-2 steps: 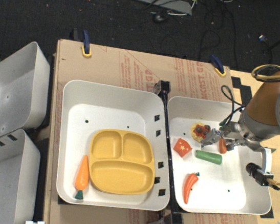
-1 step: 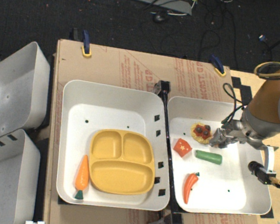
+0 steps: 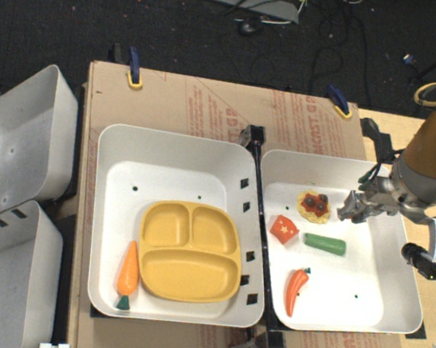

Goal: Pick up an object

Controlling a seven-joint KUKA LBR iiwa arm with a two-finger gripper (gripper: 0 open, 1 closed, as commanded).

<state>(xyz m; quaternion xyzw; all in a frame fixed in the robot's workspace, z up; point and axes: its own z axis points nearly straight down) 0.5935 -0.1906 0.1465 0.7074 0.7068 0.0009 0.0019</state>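
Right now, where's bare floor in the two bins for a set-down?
Right bin: open floor right of the red pepper and below the green block. Crowded at its upper left, around the tart and red cube. Left bin: bare strip above the yellow tray; the carrot fills the tray's left side.

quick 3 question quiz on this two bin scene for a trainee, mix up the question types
1. True or false: the carrot lies in the same bin as the yellow divided plate.
2. Which item lies nearest the gripper? A) red pepper B) small tart C) carrot
3. Fill in: the green block lies just to the view's right of the red ____.

Key: 1 true; 2 B; 3 block
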